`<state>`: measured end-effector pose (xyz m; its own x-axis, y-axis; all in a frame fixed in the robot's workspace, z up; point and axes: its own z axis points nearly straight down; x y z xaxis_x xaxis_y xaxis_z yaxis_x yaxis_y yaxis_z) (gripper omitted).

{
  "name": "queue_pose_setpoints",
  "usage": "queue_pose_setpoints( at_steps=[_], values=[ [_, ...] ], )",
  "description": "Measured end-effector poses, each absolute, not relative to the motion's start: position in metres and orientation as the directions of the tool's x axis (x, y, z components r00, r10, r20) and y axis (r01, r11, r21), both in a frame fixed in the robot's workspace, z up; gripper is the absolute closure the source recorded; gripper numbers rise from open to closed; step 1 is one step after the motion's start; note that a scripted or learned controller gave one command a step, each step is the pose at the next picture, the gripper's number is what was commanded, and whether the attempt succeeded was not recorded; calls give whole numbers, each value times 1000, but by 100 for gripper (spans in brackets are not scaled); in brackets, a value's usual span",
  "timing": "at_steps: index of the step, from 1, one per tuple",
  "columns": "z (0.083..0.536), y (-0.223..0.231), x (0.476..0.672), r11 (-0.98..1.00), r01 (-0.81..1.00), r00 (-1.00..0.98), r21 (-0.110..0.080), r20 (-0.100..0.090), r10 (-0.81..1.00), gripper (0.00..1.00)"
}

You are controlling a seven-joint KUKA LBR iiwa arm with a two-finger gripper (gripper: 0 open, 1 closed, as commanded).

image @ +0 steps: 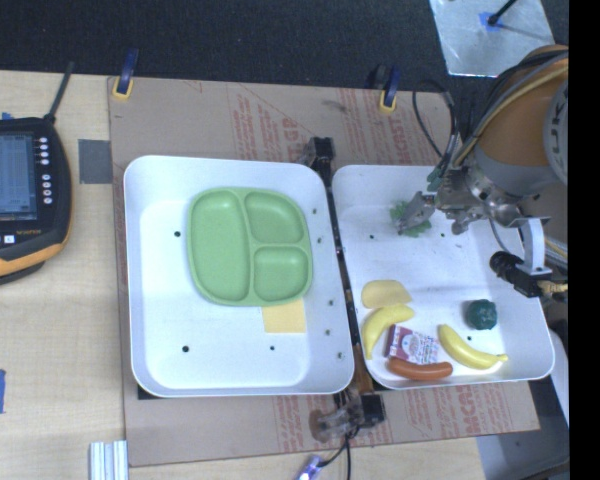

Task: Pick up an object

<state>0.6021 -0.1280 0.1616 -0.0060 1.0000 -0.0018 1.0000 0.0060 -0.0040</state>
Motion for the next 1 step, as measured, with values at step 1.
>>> queue_pose_setpoints(
  at_steps=[1],
  values=[
    [91, -161, 635, 4, 1000, -4, -5, -3, 1000, 0]
  ],
)
